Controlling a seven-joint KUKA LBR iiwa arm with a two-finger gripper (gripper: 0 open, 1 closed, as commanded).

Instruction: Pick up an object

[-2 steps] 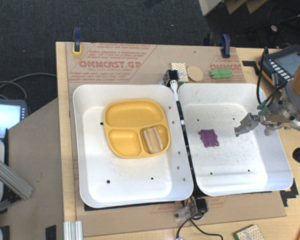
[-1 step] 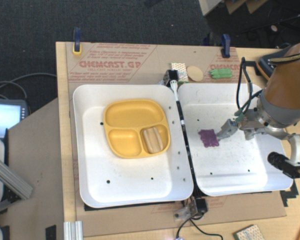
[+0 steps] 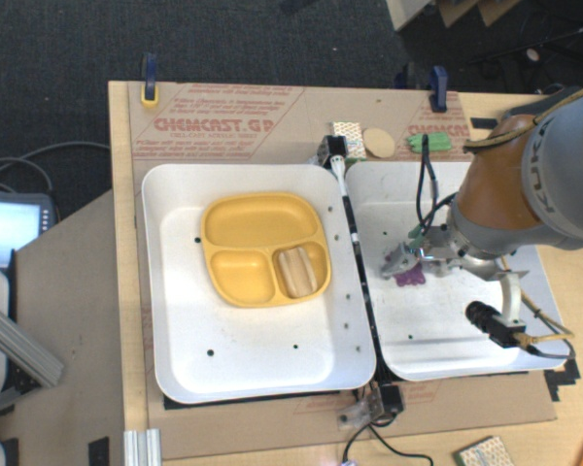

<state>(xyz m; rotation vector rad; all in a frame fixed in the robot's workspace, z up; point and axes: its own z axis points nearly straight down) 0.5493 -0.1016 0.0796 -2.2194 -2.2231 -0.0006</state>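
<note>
We looked down on a bench (image 3: 233,115) carrying two white bins side by side. In the left bin (image 3: 175,289) lay a yellow tray (image 3: 262,223) with three compartments, and a pale tan block (image 3: 294,270) sat in its lower right compartment; the other two compartments showed bare yellow. The arm (image 3: 534,178) came in from the right, grey with an orange band, bent down over the right bin (image 3: 437,352). Its gripper (image 3: 410,256) sat low over the bin's middle left, near the divide between the bins. Just below the gripper, a small purple object (image 3: 409,277) lay on the bin floor. We noted it touching or nearly touching the gripper's lower edge, but we could not tell which, and we could not make out how the gripper stood, since the metal parts blurred together at that spot. We saw nothing clearly held. A black cable (image 3: 426,178) ran from the bin's top edge down toward the wrist. A black cylindrical piece (image 3: 493,322) hung off the arm's lower side, over the bin's lower right. Beyond the bins, on the bench's far edge, sat a round tan disc (image 3: 379,143) and a green item (image 3: 429,143), near each other, with blue clamps (image 3: 438,86) on the board's rim.
</note>
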